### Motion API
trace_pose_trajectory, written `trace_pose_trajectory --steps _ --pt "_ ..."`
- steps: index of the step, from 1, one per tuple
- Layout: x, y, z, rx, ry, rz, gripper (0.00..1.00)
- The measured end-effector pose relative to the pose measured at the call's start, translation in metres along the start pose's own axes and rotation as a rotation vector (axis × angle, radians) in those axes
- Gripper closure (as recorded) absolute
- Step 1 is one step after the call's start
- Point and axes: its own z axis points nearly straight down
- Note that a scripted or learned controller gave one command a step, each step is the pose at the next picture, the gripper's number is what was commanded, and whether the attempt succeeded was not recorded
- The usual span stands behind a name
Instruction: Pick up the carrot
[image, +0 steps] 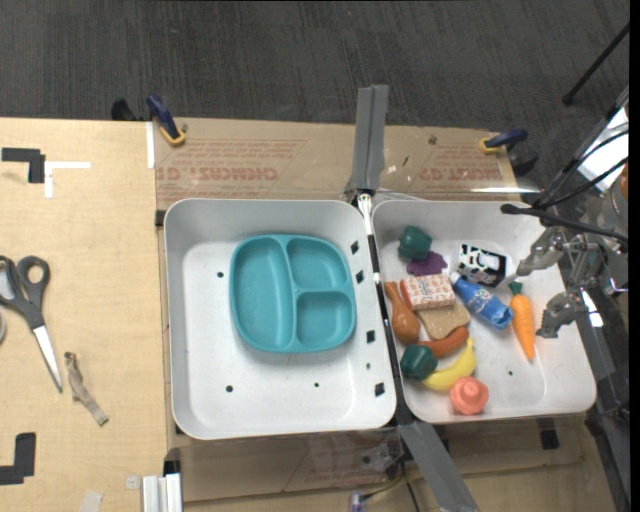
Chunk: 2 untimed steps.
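Note:
The carrot (523, 325) is small and orange with a green top. It lies near the right side of the right bin (560, 395), pointing toward the front. My gripper (537, 296) hovers at the bin's right edge, just right of and above the carrot's top. Its two fingers are spread, one finger (532, 260) behind the carrot and the other in front. It is open, with nothing held between them.
Toy food crowds the right bin: a blue bottle (482, 303) touching the carrot's left, a black-and-white item (483, 263), bread (443, 320), banana (452, 370), and a green pepper (415, 241). A teal divided plate (293, 293) sits in the left bin. Scissors (30, 310) lie far left.

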Motion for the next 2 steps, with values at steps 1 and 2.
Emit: trace_pose_trajectory --steps 1,2 --pt "-0.008 -0.034 0.104 0.000 0.001 0.077 0.00" --pt "-0.066 -0.054 0.170 0.000 -0.001 0.122 0.00"
